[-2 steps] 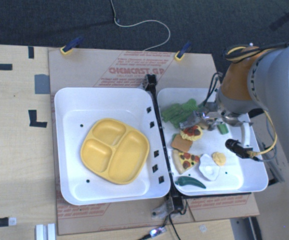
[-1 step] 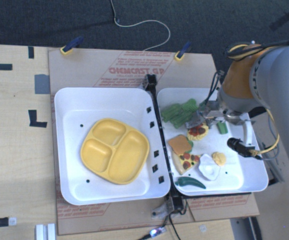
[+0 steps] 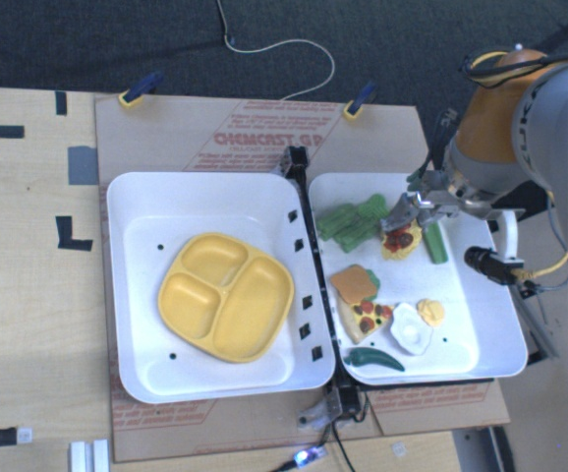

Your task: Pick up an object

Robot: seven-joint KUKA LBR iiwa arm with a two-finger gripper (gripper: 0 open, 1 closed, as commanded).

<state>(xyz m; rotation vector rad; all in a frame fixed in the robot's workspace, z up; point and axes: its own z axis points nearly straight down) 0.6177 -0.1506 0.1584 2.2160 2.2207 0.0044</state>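
From above, a light wooden bench (image 3: 28, 264) has black tape marks on it. A brown cardboard sheet with red print (image 3: 255, 141) lies on the bench, held by two blue and yellow clamps (image 3: 142, 88) at its far edge. Behind the bench is dark carpet, and a thin white cable (image 3: 284, 52) curls across it.

Two shallow white bins sit side by side on the cardboard. The grey arm with the orange band (image 3: 505, 116) reaches in from the right, and its two-finger gripper (image 3: 402, 219) hangs low over the right white bin (image 3: 481, 347).

Right under the gripper tip is a small red and yellow toy food piece (image 3: 400, 245). It is touching or nearly touching the gripper; I cannot tell which. I cannot tell if the gripper is spread or pressed together, because the metal parts blur into one dark shape.

Just to the gripper's right lies a green toy cucumber stick (image 3: 434, 243). Just to its left is a bunch of green toy leaves (image 3: 351, 220). Nearer the camera than the gripper are a brown toy toast slice (image 3: 353, 283), a toy pizza slice with red dots (image 3: 365, 318), a white toy fried egg (image 3: 411, 333), a small yellow lumpy toy (image 3: 430, 311) and a dark green toy pepper (image 3: 374, 360).

Far to the gripper's left, the left white bin (image 3: 137, 205) holds a yellow plastic plate with three sections (image 3: 226, 296).

The arm's upper part is cut off at the picture's edge.
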